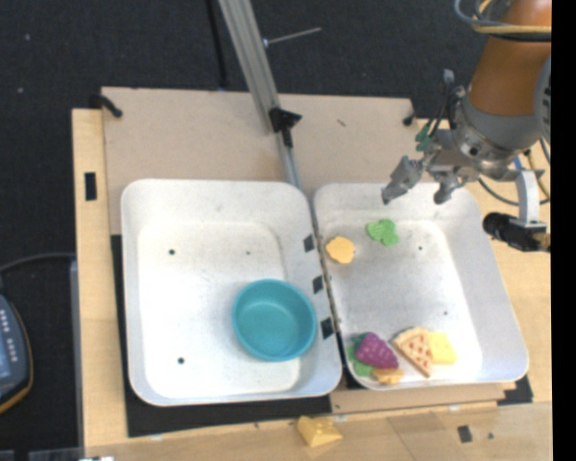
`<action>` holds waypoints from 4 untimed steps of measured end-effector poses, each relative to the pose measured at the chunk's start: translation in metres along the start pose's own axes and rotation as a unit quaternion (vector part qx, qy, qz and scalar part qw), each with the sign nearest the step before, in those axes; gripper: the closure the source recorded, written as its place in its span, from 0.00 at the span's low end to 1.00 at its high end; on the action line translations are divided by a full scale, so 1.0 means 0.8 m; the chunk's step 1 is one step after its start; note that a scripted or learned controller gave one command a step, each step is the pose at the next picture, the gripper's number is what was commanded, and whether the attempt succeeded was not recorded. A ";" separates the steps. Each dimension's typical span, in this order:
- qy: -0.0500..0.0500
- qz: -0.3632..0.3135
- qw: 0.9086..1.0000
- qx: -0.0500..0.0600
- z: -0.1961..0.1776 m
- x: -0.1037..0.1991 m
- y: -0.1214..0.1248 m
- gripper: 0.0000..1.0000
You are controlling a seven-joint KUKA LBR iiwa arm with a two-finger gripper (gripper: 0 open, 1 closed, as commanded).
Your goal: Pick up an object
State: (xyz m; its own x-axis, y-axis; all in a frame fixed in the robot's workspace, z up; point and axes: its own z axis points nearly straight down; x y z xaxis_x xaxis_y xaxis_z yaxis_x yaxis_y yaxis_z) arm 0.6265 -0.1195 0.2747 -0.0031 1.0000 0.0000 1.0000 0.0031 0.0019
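Several small toy foods lie in the right bin (480, 286), a purple, orange and yellow cluster (403, 351) at its near edge, then a yellow piece (341, 250) and a green piece (383, 230) farther back. They look light and stiff, probably easiest to pinch across their sides. Beyond them the gripper (422, 185) hangs with fingers spread and nothing between; small shapes are hard to identify.

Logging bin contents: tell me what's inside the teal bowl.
The teal bowl in the left bin shows only its own teal inner surface; nothing lies inside. Its near wall hides no visible item.
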 end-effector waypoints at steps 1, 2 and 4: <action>0.000 0.000 1.000 0.000 0.000 0.000 0.000 0.00; -0.001 0.001 1.000 0.002 0.054 0.004 0.000 0.00; -0.001 0.003 1.000 0.003 0.204 0.009 -0.011 0.00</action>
State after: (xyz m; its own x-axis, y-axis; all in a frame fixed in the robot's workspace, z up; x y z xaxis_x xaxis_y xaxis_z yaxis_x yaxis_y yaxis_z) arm 0.6180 -0.1125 0.1112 0.0020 1.0000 -0.0020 1.0000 -0.0020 -0.0043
